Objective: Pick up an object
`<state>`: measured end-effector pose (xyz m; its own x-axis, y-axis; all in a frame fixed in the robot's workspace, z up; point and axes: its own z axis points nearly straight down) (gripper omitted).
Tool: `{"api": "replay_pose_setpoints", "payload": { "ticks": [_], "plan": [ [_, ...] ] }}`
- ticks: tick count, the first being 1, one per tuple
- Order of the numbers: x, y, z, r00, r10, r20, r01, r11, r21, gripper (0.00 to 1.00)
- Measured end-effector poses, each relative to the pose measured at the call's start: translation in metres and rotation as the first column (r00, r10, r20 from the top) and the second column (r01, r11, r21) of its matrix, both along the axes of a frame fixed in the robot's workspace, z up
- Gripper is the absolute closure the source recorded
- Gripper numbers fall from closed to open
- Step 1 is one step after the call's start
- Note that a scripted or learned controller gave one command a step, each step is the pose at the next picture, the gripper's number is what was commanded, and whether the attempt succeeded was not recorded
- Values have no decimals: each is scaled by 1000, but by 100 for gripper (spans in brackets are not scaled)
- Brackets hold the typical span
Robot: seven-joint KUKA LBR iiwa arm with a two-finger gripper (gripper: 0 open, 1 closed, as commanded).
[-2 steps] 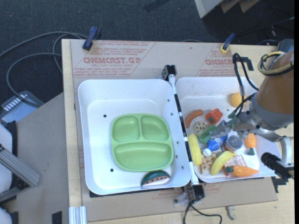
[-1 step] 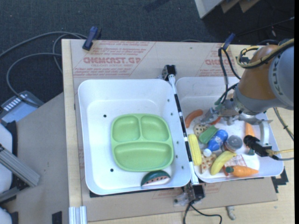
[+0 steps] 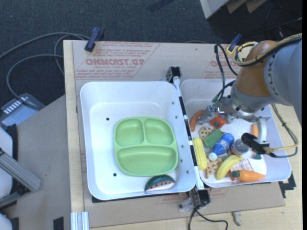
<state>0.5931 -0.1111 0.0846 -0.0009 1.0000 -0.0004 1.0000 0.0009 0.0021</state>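
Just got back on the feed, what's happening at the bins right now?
The arm has reached into the right bin and its gripper sits low over the pile of toy food, near a red piece. Nothing visibly held. A banana, carrot and corn cob lie there. The left bin holds a green divided plate and a watermelon slice.

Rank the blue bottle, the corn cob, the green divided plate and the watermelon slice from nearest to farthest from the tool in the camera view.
Measured from the tool, low in the right bin:
1. Blue bottle, right bin, just below the tool.
2. Corn cob, along the right bin's left wall.
3. Green divided plate, middle of the left bin.
4. Watermelon slice, left bin's front edge.
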Motion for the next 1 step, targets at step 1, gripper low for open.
{"api": "replay_pose_setpoints", "payload": {
  "ticks": [1],
  "plan": [
    [1,0,11,1000,0,3,0,1000,-1,100]
  ]
}}
